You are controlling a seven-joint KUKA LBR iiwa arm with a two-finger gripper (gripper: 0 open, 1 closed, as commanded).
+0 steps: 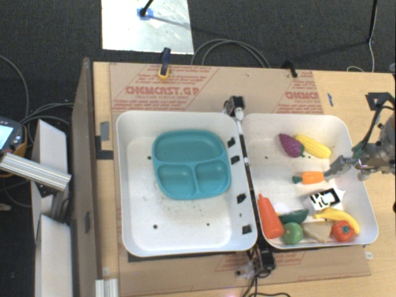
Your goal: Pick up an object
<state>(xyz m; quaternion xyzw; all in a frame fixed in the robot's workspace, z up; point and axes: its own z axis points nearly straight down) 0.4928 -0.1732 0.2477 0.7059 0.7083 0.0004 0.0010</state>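
Toward the right bin's right edge (356, 166) in the camera view, the grey two-finger gripper (339, 164) hangs over the toys, whether wide or narrow I cannot tell, just beside the small orange plastic carrot (311, 177), likely its target since it lies apart.

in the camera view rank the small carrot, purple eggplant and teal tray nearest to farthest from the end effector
1. Small carrot: right bin, just left of the end effector.
2. Purple eggplant: right bin, farther up and left, beside the corn.
3. Teal tray: left bin, across the divider.
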